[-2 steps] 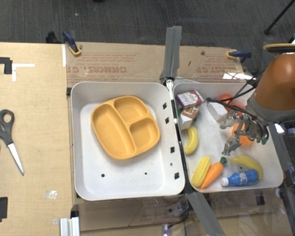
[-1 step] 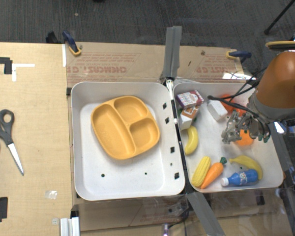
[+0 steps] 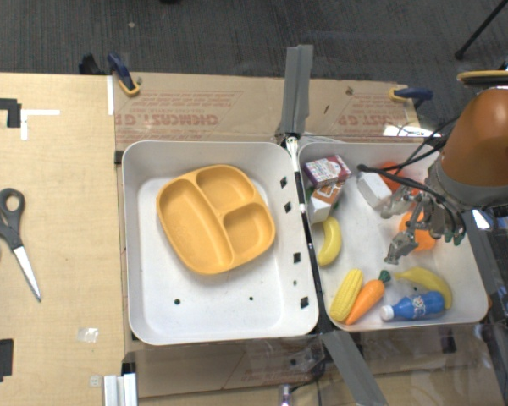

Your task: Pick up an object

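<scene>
The gripper (image 3: 404, 245), its state impossible to tell, hangs low in the right bin (image 3: 470, 315) over an orange toy (image 3: 416, 238), so a closing grasp could slip off it or bump the banana (image 3: 428, 281).

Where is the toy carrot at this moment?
The carrot lies in the right bin, near its front edge, between the corn cob on its left and the blue bottle on its right.
</scene>
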`<state>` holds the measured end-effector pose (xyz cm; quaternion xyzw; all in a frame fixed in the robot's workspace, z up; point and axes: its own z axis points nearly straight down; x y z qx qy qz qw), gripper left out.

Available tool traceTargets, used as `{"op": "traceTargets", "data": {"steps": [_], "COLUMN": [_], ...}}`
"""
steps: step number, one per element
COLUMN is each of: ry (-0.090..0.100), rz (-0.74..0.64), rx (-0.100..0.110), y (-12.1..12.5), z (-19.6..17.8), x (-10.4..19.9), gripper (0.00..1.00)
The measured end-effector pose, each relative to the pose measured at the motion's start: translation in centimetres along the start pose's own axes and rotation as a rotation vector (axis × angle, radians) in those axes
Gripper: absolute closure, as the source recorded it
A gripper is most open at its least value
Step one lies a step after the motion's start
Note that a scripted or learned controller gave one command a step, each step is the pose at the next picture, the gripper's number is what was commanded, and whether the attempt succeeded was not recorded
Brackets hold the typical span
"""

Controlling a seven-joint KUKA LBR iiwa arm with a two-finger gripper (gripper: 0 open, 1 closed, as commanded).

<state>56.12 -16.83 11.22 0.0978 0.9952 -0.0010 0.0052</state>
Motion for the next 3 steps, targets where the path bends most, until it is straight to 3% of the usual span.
{"op": "traceTargets", "data": {"steps": [1, 2, 3], "ry": [-0.004, -0.004, 0.007], "rz": [-0.002, -0.002, 0.080], "rx": [0.001, 0.001, -0.001], "y": [0.0, 0.0, 0.3], "z": [-1.0, -1.0, 2.0], "x": [-0.1, -0.1, -2.4], "gripper": [1.00, 0.00, 0.00]}}
